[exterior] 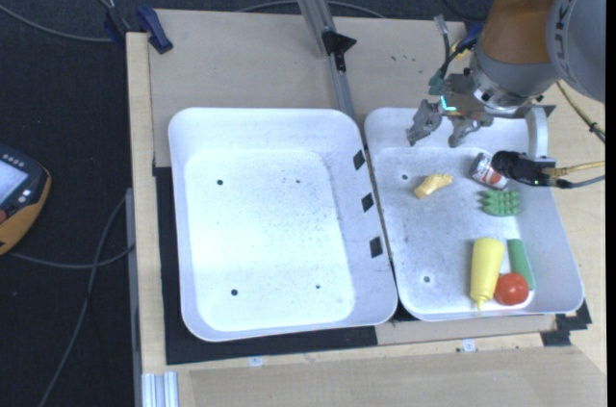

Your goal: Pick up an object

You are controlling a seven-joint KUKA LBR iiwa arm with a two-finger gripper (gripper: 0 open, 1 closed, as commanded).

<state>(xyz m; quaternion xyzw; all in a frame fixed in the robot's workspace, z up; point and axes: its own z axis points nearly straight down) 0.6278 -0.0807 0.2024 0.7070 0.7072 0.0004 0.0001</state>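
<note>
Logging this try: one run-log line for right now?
claw: open, holding nothing | above right bin far edge | nearest: yellow piece | left bin

Two white bins (192, 136); perhaps six small objects (432, 186).

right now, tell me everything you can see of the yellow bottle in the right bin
The yellow bottle looks like smooth plastic, a squeeze bottle with a rounded body narrowing to a tip that points toward the near rim of the right bin. It lies on its side on the bin floor, near the front right corner. A red tomato-like piece touches its lower right side, and a green stick-shaped thing lies just to its right. The gripper is far from it.
</note>
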